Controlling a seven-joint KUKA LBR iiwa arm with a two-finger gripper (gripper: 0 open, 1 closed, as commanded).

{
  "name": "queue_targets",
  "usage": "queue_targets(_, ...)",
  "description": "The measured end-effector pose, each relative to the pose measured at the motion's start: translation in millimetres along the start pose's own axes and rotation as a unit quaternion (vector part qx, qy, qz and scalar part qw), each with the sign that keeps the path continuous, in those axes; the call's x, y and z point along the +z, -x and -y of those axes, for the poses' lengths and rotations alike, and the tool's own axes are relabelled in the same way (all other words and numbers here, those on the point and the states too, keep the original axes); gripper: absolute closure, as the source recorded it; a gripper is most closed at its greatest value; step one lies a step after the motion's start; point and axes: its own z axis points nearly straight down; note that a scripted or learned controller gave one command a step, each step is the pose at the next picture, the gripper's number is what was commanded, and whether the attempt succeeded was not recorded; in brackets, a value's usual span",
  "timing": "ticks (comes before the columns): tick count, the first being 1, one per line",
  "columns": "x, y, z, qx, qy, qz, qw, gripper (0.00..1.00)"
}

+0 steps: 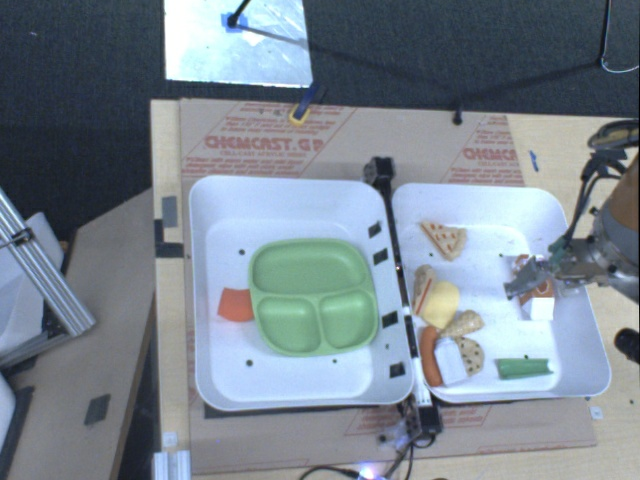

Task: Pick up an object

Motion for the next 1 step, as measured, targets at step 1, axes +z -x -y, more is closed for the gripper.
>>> queue_targets(1, 42.0, 1.0, 2.0, 0.001, -0.002, -0.001, 1.0000, 0.00)
